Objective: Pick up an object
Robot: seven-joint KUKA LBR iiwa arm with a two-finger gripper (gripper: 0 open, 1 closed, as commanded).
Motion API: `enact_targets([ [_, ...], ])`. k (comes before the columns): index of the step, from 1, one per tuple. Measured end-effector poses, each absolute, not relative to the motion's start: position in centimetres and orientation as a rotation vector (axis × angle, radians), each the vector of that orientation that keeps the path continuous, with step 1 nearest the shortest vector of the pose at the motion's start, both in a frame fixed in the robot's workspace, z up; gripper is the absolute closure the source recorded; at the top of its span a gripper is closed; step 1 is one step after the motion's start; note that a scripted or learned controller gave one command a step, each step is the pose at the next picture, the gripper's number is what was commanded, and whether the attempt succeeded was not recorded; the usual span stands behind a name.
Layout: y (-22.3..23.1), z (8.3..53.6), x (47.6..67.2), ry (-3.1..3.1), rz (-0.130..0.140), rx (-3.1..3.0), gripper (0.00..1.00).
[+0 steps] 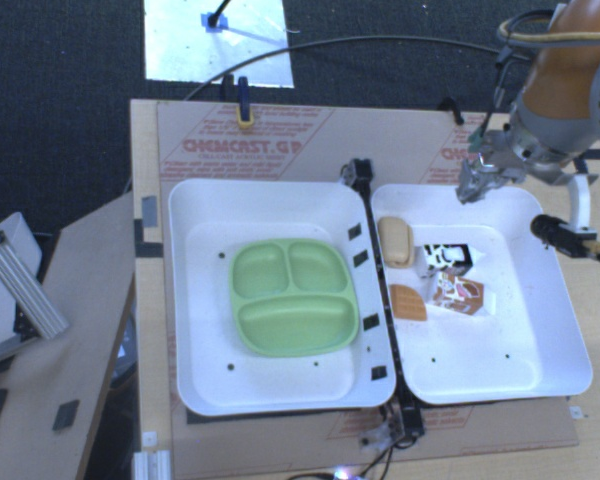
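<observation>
Camera view: gripper (473,190) above right bin's (540,368) far rim.

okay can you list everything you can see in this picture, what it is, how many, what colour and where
Bins: two, white, side by side on the bench.
Plate: one, green, three compartments, in the left bin.
Bread roll: one, tan, right bin, near the divider.
Flat piece: one, orange-brown, right bin, just below the roll.
Cow-patterned thing: one, black and white, right bin, middle.
Packet: one, brown and white, right bin, below the cow-patterned thing.
Clamp: one, blue and yellow, behind the left bin.
Arm: one, grey and orange, top right.
Gripper: one, grey, above the right bin's far edge.
</observation>
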State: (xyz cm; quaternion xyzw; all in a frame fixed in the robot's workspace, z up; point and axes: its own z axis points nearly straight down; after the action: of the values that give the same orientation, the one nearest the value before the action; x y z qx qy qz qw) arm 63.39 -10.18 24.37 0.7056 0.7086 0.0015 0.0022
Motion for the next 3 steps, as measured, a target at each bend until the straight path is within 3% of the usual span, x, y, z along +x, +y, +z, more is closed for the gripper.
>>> enact_targets([
  [1, -10.2, 29.6, 63.5, 2.223, 0.006, 2.212, 1.00],
  [3, -0.6, 25.3, 62.4, 2.228, 0.002, 2.213, 1.00],
])
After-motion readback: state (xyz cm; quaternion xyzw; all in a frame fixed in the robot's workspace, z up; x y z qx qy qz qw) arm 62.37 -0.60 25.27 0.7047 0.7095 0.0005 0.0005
